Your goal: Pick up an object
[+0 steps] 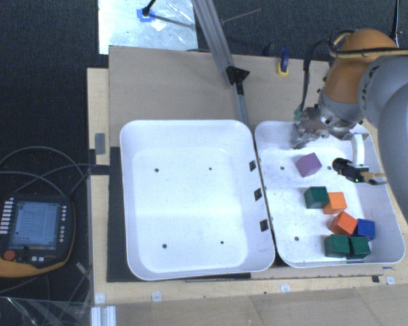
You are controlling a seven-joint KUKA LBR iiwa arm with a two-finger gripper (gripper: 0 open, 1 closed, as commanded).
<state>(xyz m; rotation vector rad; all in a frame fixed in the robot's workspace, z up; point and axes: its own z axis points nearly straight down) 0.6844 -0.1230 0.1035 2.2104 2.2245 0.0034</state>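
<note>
Currently my gripper (303, 136) hangs over the far left part of the right bin (285, 246), near that bin's far rim. I cannot tell from this view how my fingers stand. Nothing shows between them.

The purple block (308, 164) lies just beside my gripper, on its near side, apart from it and tilted to the bin's edges. Farther toward the near rim sit a green block (316, 197) and a small orange block (336, 202), touching each other. Near the bin's near right corner, a larger orange block (344, 223), a blue block (365, 229) and two dark green blocks (347, 246) crowd together against the wall.

Open floor remains along the right bin's left side. The left bin (190, 195) adjoins the right bin along one shared edge.
</note>
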